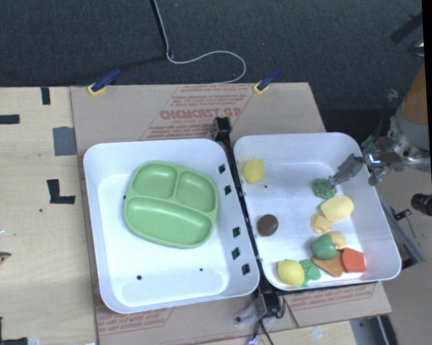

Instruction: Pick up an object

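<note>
At the right edge of the frame your hand [345, 170] reaches in over the rim of the right bin [287, 143], its grey tip just above and right of a small green leafy piece [322, 189]; you cannot tell from this angle whether it is wide or narrow, and nothing shows gripped in it. The pickable toys sit in that bin: a pale yellow lump [337, 209] just below the green piece, a crowded cluster at the lower right with a green-topped piece [324, 247], an orange block [353, 260] and a yellow lemon-like fruit [291, 272], plus a brown round piece [267, 224] and a small yellow ball [253, 170] standing apart nearer the divider. The left bin [106, 233] holds a green divided plate [171, 203]. Your main risk, as I judge it, is closing on the low, ragged green piece and sliding off it, or nudging the yellow lump beside it. Coming down this near the bin wall could also clip the rim. In the cluster, touching neighbours may block a clean grip.
</note>
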Available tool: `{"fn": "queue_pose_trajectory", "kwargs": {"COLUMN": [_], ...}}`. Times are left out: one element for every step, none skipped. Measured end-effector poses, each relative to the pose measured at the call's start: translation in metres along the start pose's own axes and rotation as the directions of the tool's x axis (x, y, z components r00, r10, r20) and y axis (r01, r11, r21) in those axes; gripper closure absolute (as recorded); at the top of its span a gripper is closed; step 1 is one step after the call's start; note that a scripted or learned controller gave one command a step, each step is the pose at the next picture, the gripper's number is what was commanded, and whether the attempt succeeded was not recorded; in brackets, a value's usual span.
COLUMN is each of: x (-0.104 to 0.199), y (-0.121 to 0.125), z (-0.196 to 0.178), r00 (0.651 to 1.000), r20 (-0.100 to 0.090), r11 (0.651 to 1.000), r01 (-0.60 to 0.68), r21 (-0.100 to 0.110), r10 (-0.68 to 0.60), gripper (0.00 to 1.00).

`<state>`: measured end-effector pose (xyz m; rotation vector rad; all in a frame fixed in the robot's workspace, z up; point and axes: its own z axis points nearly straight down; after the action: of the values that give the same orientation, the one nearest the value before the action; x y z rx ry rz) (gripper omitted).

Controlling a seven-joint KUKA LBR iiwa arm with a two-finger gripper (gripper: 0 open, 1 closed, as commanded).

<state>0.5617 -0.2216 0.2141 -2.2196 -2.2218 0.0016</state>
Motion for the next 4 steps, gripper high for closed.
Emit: {"fn": "queue_pose_trajectory", "kwargs": {"x": [0.136, 0.13, 0.148, 0.245], "y": [-0.07, -0.067, -0.066, -0.072], "z": [-0.132, -0.135, -0.222, -0.133], "r00": [1.0, 1.0, 1.0, 1.0], "r20": [-0.003, 0.0, 0.001, -0.001], "r11": [1.0, 1.0, 1.0, 1.0], "r01": [0.011, 0.002, 0.003, 0.009], "r21": [-0.005, 0.0, -0.01, 0.009], "r10": [-0.011, -0.002, -0.003, -0.009], "gripper": [0.0, 1.0, 1.0, 1.0]}}
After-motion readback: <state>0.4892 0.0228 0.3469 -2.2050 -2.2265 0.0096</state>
